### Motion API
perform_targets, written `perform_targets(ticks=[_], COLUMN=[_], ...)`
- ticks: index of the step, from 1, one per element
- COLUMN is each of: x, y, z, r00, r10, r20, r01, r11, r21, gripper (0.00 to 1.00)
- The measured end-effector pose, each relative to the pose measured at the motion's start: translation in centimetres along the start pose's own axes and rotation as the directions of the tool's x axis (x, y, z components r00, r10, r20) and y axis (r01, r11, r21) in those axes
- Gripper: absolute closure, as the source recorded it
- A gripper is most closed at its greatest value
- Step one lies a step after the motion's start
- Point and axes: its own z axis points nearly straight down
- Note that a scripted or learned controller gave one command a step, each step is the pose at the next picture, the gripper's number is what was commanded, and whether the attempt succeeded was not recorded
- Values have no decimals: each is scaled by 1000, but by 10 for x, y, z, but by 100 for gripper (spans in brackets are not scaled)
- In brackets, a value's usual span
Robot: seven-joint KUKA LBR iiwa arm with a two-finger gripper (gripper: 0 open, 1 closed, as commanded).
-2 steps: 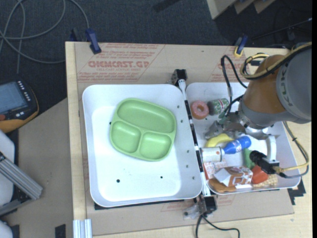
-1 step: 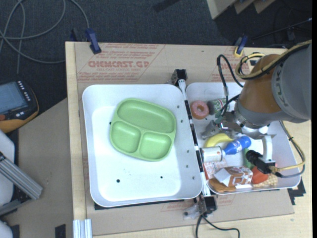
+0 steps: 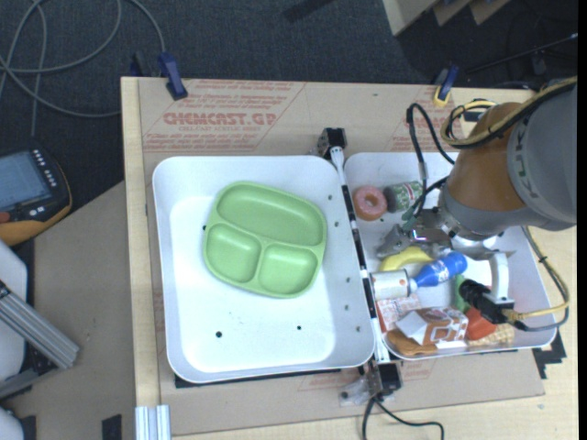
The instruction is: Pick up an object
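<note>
Over the right bin (image 3: 541, 287), the claw (image 3: 415, 236) is lowered among the clutter, presumably to reach the banana (image 3: 406, 258); its opening cannot be told. A green divided plate (image 3: 264, 238) is seen in the left bin (image 3: 183, 273).

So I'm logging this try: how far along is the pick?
Nothing looks picked yet. The green tray lies alone in the left bin; the donut, banana and blue bottle lie in the right bin. In hand: the gripper is low over that clutter; I can't tell if it grips anything. Left: grasp and lift.
</note>
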Motion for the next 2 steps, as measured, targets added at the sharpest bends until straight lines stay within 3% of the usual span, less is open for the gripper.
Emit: perform_targets(ticks=[2], x=[0], y=[-8], z=[0], r00=[1000], r10=[0], r20=[1], r01=[0], r11=[1000], r21=[0], gripper=[0])
